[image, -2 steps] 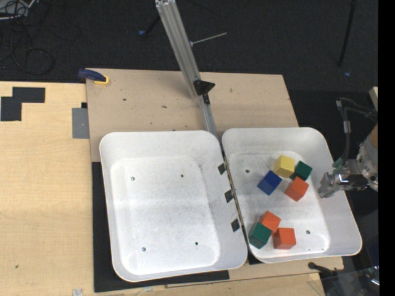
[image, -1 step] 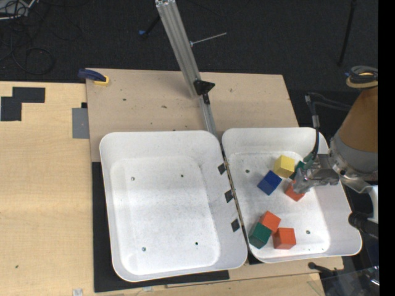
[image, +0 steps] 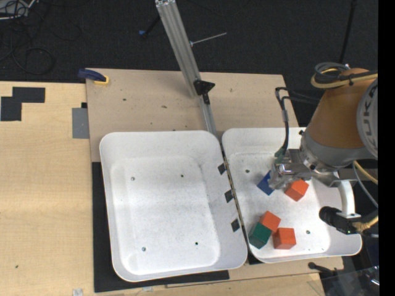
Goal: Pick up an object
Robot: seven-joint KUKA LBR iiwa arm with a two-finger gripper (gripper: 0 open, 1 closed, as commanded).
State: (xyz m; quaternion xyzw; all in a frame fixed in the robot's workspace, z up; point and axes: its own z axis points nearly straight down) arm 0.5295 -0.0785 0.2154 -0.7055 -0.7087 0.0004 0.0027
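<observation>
At the frame's right, the metallic gripper hangs low in the right white bin, between a blue block and an orange cube; whether it clamps anything, I cannot tell. Lower down cluster 2 orange cubes and a green cube. The left bin looks speckled on the wooden worktop.

My fingers are positioned low in the right bin, between a blue block at left and an orange block at right. Nearer: two orange blocks, one green block.
</observation>
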